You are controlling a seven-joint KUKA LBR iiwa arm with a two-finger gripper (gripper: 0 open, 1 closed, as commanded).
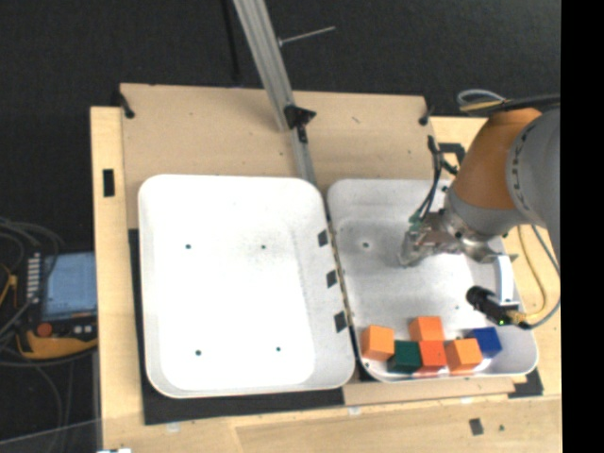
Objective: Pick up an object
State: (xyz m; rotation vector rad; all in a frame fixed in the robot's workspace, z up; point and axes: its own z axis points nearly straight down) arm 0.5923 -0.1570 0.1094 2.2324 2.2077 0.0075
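Hovering gripper (pixel 412 251) over bare right bin (pixel 377 215) floor, finger state unclear, blocks (pixel 429 345) against near rim

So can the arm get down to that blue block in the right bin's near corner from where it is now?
Probably yes. The tool is over bare floor of the right bin, and the blue block lies uncovered, though tight against the rim with an orange block beside it.

A robotics lab, by the look of it. A plywood tabletop (pixel 377 111) carries two white bins (pixel 236 281), with a grey-and-orange arm (pixel 500 173) reaching in. Loose cables (pixel 28 253) trail over dark carpet (pixel 94 26).
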